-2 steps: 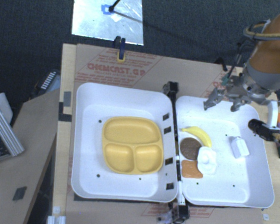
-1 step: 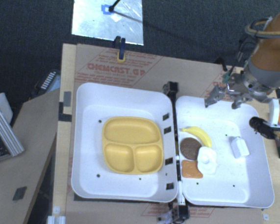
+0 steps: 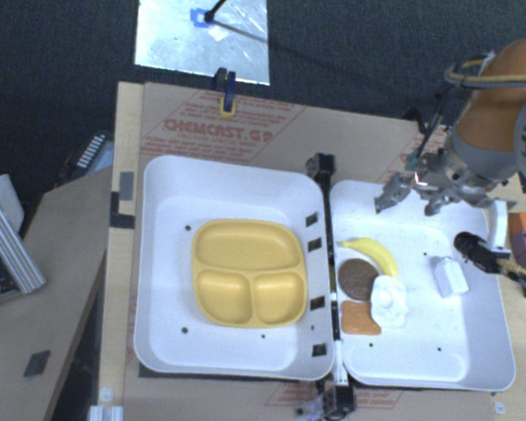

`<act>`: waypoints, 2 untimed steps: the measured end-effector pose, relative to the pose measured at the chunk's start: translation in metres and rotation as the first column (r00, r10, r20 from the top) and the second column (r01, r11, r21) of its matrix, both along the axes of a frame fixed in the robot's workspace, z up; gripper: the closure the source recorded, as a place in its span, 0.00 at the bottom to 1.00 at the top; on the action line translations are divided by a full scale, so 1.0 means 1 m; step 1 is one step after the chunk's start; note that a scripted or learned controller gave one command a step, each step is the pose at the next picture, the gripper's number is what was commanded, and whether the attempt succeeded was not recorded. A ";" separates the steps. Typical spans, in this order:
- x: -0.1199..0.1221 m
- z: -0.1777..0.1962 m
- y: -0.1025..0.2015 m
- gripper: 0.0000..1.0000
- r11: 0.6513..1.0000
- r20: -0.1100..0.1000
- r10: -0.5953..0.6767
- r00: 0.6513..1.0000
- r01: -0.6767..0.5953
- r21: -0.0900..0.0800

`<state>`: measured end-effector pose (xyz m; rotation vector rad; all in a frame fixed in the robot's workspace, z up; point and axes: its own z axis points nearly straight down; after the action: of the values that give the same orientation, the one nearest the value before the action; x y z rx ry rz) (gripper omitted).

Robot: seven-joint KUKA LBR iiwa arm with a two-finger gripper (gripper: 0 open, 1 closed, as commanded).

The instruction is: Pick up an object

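While the arm (image 3: 514,100) reaches in from the right, its jaws (image 3: 412,197) hang spread apart over the far edge of the right bin (image 3: 470,364), with nothing between them. In that bin, near its left wall, a yellow banana (image 3: 374,255) lies just above a round brown cookie-like disc (image 3: 358,279); a white lumpy item (image 3: 388,300) touches the disc's right side, and an orange-brown flat piece (image 3: 360,319) sits just below. A small white block (image 3: 448,276) lies apart toward the right. The left bin (image 3: 163,242) holds a yellow three-compartment tray (image 3: 243,270). Both bins rest on cardboard (image 3: 252,130) covering the tabletop.
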<state>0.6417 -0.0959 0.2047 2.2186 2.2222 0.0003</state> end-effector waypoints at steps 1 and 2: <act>0.003 -0.049 -0.010 0.00 1.000 -0.002 -0.001 1.000 0.001 0.000; 0.006 -0.112 -0.011 0.00 1.000 -0.004 -0.001 1.000 0.001 0.001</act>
<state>0.6479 -0.1066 0.0932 2.2214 2.2237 -0.0029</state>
